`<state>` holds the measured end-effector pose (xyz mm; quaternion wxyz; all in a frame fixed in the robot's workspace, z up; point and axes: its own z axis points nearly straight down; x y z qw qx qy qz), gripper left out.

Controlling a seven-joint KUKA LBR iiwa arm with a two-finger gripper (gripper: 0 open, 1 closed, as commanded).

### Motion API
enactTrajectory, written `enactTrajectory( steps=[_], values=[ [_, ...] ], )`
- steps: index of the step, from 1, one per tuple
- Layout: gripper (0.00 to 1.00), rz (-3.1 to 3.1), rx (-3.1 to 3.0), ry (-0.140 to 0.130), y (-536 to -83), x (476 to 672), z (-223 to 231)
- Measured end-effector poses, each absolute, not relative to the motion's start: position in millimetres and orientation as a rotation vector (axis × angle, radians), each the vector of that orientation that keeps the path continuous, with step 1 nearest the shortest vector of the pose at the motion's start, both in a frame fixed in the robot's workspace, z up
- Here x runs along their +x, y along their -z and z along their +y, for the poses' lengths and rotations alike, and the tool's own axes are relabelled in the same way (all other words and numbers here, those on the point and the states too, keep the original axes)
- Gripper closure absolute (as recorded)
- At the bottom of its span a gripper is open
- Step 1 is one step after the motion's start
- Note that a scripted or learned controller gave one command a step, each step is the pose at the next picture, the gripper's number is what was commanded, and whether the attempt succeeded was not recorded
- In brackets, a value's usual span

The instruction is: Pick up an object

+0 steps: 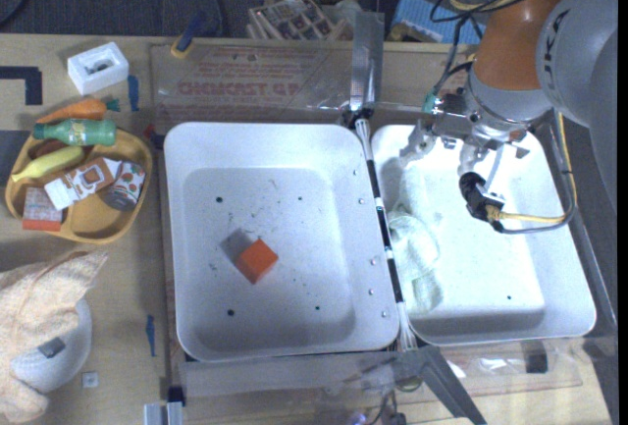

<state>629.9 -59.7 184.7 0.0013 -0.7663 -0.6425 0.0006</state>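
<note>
Bins sit side by side on the bench, seen from above at a slant. In the left bin, an orange block lies on the floor slightly left of centre and toward the near edge, one corner turned toward the camera, with a dark shadow touching its upper left side. Small dark specks dot the floor around it. Nothing touches the block.

In the right bin, a pale, translucent crumpled thing, perhaps plastic wrap or cloth, lies along the left wall, running from the far left corner down toward the near edge. The grey arm with its orange band reaches in from the right, and the gripper hangs over the far part of the right bin, well apart from the block. Whether the gripper is spread or closed cannot be told from this angle. A black fitting with a yellow cable loops below it over the bin floor.

Left of the bins, a yellow bowl on the bench holds toy food and small packets, with a white box beyond it and a beige cloth at the near left corner.
</note>
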Motion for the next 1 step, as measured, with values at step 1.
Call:
enactTrajectory(
  steps=[1],
  values=[
    [0.0,-1.967,-2.453,0.001,-199.3,635.2,-131.7]
  ],
)
